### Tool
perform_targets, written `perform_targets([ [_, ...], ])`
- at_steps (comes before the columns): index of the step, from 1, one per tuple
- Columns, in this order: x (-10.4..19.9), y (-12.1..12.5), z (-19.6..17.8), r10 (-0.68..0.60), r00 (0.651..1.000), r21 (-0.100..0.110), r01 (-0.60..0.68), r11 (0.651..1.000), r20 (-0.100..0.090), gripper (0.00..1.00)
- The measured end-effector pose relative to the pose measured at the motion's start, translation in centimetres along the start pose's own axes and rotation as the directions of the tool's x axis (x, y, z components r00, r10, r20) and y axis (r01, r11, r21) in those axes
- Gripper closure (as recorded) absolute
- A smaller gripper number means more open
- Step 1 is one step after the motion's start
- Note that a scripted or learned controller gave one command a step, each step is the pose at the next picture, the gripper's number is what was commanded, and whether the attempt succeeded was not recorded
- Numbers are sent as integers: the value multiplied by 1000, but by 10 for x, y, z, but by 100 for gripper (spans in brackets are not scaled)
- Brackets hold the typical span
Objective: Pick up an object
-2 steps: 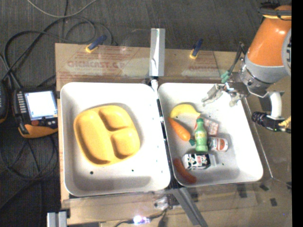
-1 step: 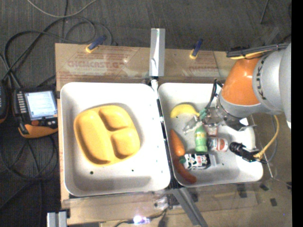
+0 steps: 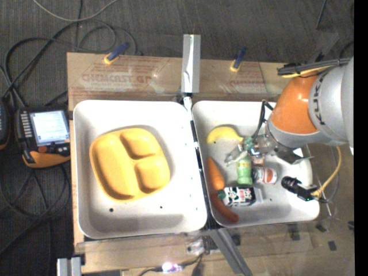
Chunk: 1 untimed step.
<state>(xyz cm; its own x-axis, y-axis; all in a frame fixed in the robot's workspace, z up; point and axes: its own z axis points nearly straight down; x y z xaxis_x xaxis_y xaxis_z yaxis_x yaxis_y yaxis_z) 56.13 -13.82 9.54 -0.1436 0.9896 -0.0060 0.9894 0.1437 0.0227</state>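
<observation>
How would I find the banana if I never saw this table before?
Look in the right bin, the one the arm reaches into. Near its top left lies the banana, above the green bottle and the long orange carrot. It is the only yellow curved thing there.

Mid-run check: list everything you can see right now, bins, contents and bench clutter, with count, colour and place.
bins: 2, white, side by side on the bench
tray: 1, yellow, three compartments, in the left bin
banana: 1, yellow, top of the right bin
bottle: 1, green, middle of the right bin, just below the gripper
can: 1, red and white, right of the bottle
carton: 1, black and white, below the bottle
carrot: 1, orange, along the right bin's left wall
sausage: 1, reddish brown, bottom of the right bin
pendant: 1, dark with lit screen, left of the bench
clamps: 2, blue and yellow, back edge of the bench
arm: 1, grey and orange, over the right bin
gripper: 1, above the bottle
</observation>
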Motion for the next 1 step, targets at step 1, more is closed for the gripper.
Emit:
perform_targets([
  [1, -4, 2, -13, 3, 1000, -10, -3, 1000, 9, 100],
])
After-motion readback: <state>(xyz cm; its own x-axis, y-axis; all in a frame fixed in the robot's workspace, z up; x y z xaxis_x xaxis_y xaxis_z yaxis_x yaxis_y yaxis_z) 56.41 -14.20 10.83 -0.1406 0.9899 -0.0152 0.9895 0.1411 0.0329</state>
